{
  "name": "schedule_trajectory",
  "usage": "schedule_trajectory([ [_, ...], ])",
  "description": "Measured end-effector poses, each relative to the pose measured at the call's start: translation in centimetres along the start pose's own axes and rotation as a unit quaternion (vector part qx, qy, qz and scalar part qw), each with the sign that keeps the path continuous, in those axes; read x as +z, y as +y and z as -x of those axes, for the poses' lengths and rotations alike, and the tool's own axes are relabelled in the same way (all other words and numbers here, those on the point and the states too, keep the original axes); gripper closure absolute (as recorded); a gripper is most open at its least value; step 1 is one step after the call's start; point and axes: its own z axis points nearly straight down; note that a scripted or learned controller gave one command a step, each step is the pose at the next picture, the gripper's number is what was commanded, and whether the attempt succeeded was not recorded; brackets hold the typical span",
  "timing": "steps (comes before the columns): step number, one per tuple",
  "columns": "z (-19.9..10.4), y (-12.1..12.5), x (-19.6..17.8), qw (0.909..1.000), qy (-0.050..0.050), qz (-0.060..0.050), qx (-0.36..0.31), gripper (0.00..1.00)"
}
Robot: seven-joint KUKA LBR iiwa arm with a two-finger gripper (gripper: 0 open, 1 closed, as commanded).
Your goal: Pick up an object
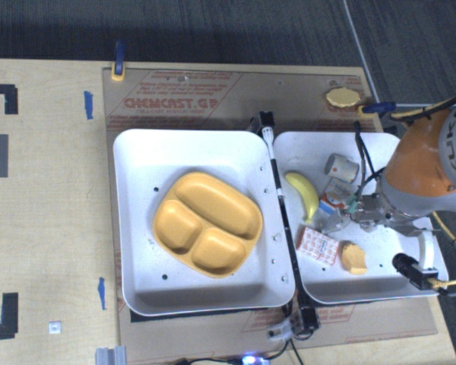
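The right bin (380, 286) holds a yellow banana (304, 193), a grey can (340, 167) lying on its side, a red-and-white patterned packet (318, 246) and a yellow-orange chunk (354, 258). A small blue, red and clear item (330, 210) lies between the banana and the arm. My gripper (355, 207) is low in this bin, right beside that small item and just below the can. The wrist and cables hide its tip.
The left bin (129, 149) carries a yellow three-compartment plate (207, 223). A black divider bar (277, 204) runs between the bins. A tan disc (343, 97) lies on the cardboard behind the right bin. The arm's orange band (418, 166) hangs over the right bin's far right side.
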Motion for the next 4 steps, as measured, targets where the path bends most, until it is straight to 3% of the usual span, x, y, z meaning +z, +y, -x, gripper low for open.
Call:
schedule_trajectory([
  [1,-3.9,-4.5,0.0,1.0000,0.000,0.000,0.000,0.00],
  [2,-3.8,-4.3,-1.1,1.0000,-0.001,0.003,0.001,1.00],
  [3,-3.8,-4.3,-1.1,1.0000,-0.001,0.003,0.001,0.00],
  [4,-4.5,-4.5,0.0,1.0000,0.000,-0.001,0.001,0.00],
])
